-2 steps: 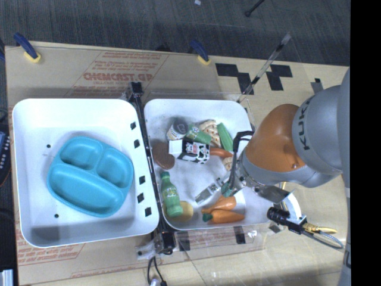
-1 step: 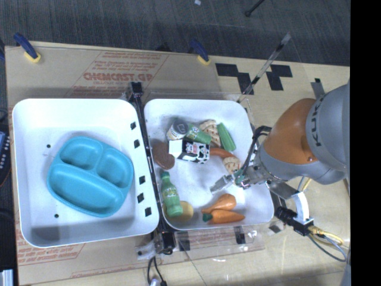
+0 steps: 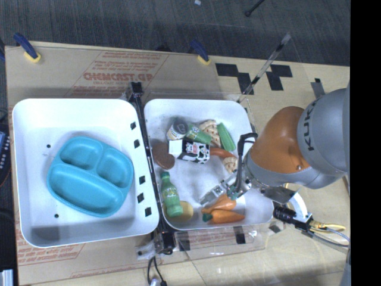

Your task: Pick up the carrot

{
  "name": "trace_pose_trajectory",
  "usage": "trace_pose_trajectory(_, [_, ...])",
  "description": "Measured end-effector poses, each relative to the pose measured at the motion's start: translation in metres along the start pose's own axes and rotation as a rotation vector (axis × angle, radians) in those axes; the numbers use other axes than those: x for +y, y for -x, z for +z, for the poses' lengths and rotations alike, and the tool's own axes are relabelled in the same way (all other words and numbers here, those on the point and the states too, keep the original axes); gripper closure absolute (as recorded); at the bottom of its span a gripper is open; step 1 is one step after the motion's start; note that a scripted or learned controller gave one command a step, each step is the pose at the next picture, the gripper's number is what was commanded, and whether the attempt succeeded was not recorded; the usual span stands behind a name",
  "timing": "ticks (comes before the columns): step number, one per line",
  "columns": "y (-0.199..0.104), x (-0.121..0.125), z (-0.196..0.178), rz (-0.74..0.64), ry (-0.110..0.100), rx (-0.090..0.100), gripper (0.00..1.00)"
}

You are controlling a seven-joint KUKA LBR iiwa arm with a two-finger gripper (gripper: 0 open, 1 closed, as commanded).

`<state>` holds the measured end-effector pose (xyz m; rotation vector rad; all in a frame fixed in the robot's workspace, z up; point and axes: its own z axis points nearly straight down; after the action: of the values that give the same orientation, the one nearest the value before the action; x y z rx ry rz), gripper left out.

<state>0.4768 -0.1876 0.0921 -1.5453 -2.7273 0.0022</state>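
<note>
Left bin (image 3: 24, 159) holding a blue divided tray (image 3: 89, 174); right bin (image 3: 161, 109) holding mixed items. Arm (image 3: 297, 142) reaching in from the right. Gripper (image 3: 229, 189) — whether open or closed cannot be told — just above the carrot (image 3: 225, 214), near the front wall beside a green bottle (image 3: 171, 195).

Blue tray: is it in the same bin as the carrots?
No: the blue tray lies in the left bin, while the carrots lie in the right bin near the gripper.
</note>
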Motion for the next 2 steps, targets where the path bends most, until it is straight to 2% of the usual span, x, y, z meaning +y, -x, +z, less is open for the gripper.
trace_pose_trajectory(1, [0.000, 0.001, -0.010, -0.009, -0.001, 0.001, 1.00])
trace_pose_trajectory(2, [-0.005, 0.055, -0.120, 0.180, 0.006, -0.006, 1.00])
